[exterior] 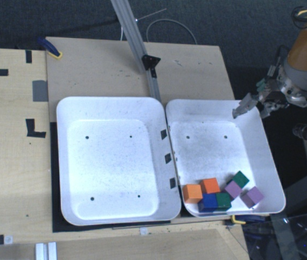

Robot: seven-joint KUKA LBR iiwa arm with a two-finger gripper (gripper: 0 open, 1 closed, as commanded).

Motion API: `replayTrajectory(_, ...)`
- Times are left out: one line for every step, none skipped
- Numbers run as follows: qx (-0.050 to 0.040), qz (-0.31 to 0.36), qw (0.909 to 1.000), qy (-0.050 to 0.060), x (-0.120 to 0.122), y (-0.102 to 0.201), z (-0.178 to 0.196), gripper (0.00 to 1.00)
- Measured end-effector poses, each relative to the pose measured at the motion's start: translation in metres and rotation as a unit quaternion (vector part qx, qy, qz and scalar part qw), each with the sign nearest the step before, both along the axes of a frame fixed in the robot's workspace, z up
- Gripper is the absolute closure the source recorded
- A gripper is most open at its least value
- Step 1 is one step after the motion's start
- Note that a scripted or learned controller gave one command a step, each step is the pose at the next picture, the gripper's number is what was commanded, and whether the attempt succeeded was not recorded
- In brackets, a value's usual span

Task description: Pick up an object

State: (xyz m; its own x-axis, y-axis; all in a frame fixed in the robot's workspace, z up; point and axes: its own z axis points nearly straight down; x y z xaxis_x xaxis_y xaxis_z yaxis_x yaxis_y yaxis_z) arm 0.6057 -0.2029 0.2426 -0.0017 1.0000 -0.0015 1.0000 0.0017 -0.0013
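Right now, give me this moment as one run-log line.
gripper: over right bin's far right rim, holding nothing | blocks: clustered at near end, untouched | left bin: no blocks | pick: not yet done

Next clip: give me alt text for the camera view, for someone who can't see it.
The arm's pincer hangs over the far right rim of the right bin, well away from a cluster of small coloured blocks in that bin's near corner. The left bin sits beside it on the wooden bench.
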Motion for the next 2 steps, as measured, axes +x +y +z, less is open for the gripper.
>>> replayTrajectory(-0.0009,0.0,1.0,-0.005,0.004,-0.005,0.092,0.0)
replayTrajectory(0.002,-0.001,1.0,0.004,-0.035,0.006,-0.039,0.0)
